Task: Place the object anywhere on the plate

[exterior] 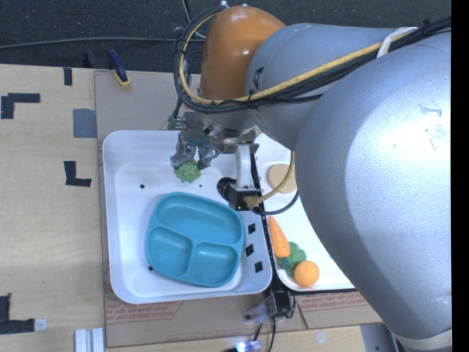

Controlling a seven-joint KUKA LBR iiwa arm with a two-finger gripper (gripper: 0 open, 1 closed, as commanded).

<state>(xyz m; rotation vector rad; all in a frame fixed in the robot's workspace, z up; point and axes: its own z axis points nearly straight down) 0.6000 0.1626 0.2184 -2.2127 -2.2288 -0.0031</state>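
Pincer (192,155) closed on green object (187,171), upper middle of frame | hangs just above-left bin (117,218) floor, beyond blue plate (194,239) | you'd need a carry toward lower frame before release

Grey arm (352,123) from the right, pincer (192,155) pointing down, fingers closed.

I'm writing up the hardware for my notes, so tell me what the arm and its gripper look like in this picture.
The arm is a bulky, rounded body of smooth grey, with a glossy orange band above the wrist. Black and yellow cables loop around that band, and a yellow cable runs along the grey casing. The gripper is a small dark grey metal assembly with two fingers.
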